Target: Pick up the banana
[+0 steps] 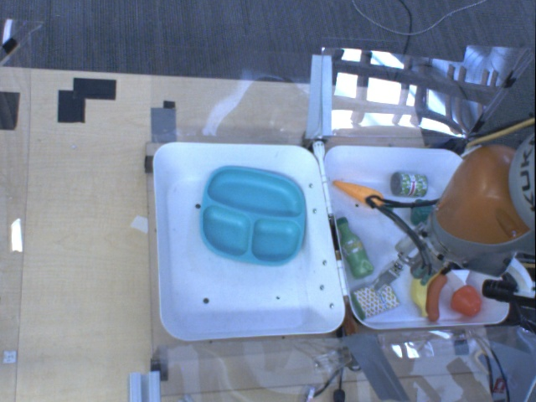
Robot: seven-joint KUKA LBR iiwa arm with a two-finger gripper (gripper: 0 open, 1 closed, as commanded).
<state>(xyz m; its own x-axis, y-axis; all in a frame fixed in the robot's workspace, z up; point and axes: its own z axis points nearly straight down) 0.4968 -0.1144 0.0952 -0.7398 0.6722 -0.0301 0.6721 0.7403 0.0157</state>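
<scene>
The banana (418,293) is a small yellow shape near the front of the right bin (381,164), partly covered by the arm's wrist and by a red-orange sausage-shaped item (435,297) leaning against it. The gripper (392,275) reaches down and to the left from the orange-banded wrist. Its tip sits just left of the banana, over a grey patterned pad (374,300). Nothing is visibly held in it.
The right bin also holds a green bottle (355,250), an orange carrot (357,193), a green can (409,184) and a red tomato (466,301). The left bin (180,249) holds a blue divided plate (252,214). The arm's bulk covers the right bin's right side.
</scene>
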